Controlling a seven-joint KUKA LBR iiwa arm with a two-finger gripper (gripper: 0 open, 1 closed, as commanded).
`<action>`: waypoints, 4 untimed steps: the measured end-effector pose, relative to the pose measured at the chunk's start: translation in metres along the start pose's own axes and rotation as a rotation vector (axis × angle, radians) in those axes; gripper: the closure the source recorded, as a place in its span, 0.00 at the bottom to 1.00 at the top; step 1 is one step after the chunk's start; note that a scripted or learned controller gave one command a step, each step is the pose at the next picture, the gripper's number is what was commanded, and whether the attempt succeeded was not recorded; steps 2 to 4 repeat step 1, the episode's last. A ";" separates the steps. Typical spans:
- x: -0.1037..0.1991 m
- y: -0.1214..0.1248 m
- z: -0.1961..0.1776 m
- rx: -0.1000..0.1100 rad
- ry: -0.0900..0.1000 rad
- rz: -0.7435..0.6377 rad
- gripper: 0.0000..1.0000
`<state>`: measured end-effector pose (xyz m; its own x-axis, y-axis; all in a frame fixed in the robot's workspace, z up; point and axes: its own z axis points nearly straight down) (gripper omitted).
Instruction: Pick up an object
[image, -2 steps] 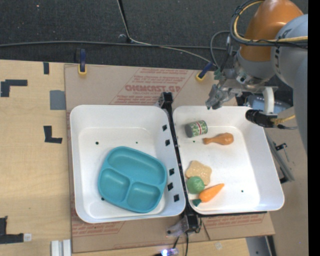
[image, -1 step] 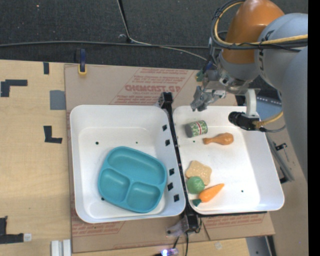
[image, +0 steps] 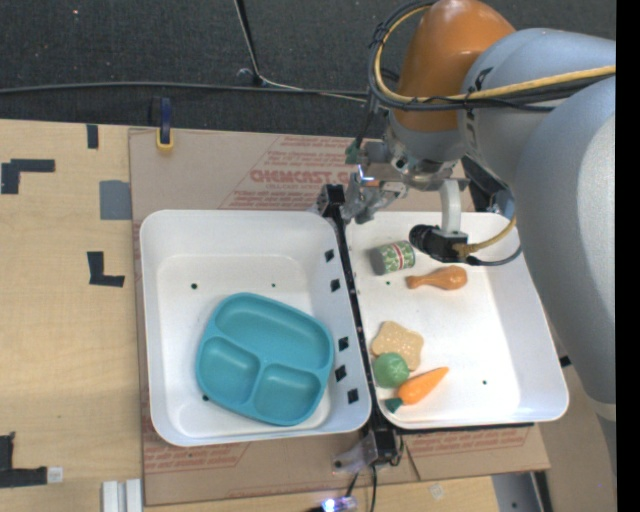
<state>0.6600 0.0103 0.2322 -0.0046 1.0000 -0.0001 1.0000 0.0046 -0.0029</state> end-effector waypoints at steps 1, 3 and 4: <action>0.044 0.006 0.006 -0.001 0.000 0.000 1.00; 0.044 0.006 0.006 -0.001 0.000 0.000 1.00; 0.044 0.006 0.006 -0.001 0.000 0.000 1.00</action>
